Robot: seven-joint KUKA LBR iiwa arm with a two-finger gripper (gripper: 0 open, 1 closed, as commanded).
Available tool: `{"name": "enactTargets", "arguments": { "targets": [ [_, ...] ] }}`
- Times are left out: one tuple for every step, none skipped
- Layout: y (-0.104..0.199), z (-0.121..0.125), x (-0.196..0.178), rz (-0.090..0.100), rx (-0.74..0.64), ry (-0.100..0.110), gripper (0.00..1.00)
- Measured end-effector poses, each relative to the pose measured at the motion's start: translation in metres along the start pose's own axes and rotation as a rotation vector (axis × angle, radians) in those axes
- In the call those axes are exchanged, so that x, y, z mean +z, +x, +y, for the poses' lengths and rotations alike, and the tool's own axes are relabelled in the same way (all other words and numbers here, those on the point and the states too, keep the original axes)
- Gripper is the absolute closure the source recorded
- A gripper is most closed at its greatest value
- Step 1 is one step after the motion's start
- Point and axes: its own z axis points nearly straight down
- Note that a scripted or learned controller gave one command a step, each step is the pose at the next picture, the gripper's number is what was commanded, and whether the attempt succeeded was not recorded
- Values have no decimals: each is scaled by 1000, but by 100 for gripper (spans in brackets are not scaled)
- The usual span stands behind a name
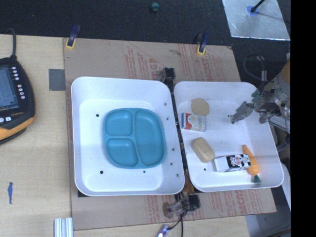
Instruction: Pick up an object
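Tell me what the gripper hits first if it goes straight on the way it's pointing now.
The gripper points left and slightly down over the right bin. Going straight on, it would probably meet the bin's bare floor first; beyond that lies the small carton. Its height is unclear.

Teach pendant (12, 98) (orange-edged) left of bins.

The arm behind the claw (245, 111) ran out past the frame's right edge, so only the wrist end showed. Whether the claw's fingertips stood apart or together could not be told; they were small and grey against the white bin. Far to the claw's left, the pendant (12, 100) on the counter was cut by the frame's left edge. Print on the small carton (193, 122), left of the claw, was too small to read.
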Motion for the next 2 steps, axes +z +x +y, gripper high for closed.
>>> {"name": "enactTargets", "arguments": {
  "targets": [
    [50,18,63,-1,-2,2,0],
    [62,-24,129,0,0,-15,0]
  ]
}}
